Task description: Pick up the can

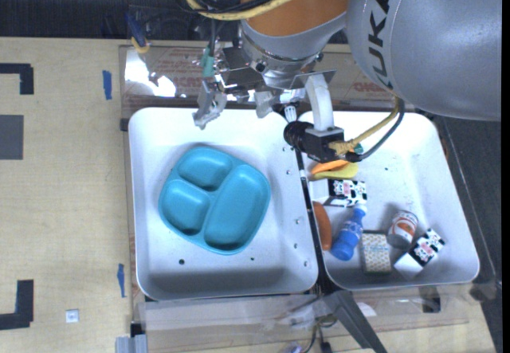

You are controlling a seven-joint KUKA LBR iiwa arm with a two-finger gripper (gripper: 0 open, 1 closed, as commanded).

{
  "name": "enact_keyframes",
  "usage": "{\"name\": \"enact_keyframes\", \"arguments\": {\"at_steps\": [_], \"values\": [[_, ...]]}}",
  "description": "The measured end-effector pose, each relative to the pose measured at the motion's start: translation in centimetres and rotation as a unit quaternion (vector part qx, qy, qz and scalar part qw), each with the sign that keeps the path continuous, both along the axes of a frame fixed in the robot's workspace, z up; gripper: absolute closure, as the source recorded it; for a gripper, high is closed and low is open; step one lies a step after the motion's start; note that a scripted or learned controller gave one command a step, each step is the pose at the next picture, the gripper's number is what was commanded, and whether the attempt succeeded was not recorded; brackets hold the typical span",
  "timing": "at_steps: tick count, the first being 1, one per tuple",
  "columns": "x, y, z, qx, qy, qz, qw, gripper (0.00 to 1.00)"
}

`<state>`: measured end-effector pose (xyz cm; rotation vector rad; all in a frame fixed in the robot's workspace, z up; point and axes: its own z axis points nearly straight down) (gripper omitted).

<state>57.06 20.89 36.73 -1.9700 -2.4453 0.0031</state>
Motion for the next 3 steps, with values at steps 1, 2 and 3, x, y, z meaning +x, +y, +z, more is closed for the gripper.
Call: {"name": "enact_keyframes", "arguments": {"at_steps": [1, 2, 3], "values": [[0.1, 0.0, 1.1, 0.0008, -0.002, -0.001, 1.0, 1.0], [1.9, -4.8, 6.8, 0.0004, -0.003, -0.118, 0.993, 1.0], [0.6, -4.7, 6.7, -0.0006, 0.0, -0.235, 0.972, 1.0]]}}
